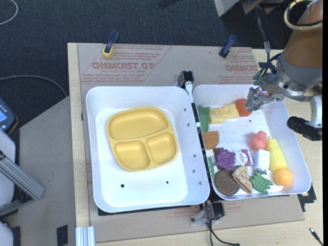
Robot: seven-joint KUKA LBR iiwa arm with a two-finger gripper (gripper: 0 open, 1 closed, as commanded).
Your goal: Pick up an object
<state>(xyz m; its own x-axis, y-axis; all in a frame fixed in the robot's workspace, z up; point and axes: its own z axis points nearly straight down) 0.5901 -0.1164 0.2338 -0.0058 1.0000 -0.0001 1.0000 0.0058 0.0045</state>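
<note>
Both bins: white, left bin (97,137) and right bin (297,158). Tray (142,137): yellow, plain. Bench (154,65): tan board with red lettering. Clamps (109,43): blue with yellow tip. Right bin contents: yellow cheese (221,114), purple grapes (225,159), brown cookie (226,182), orange ball (283,177), green leaf (261,181). Arm (305,35): orange band over grey.

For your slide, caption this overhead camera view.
Gripper hovers over the orange toy in the right bin; yellow tray left.
</note>
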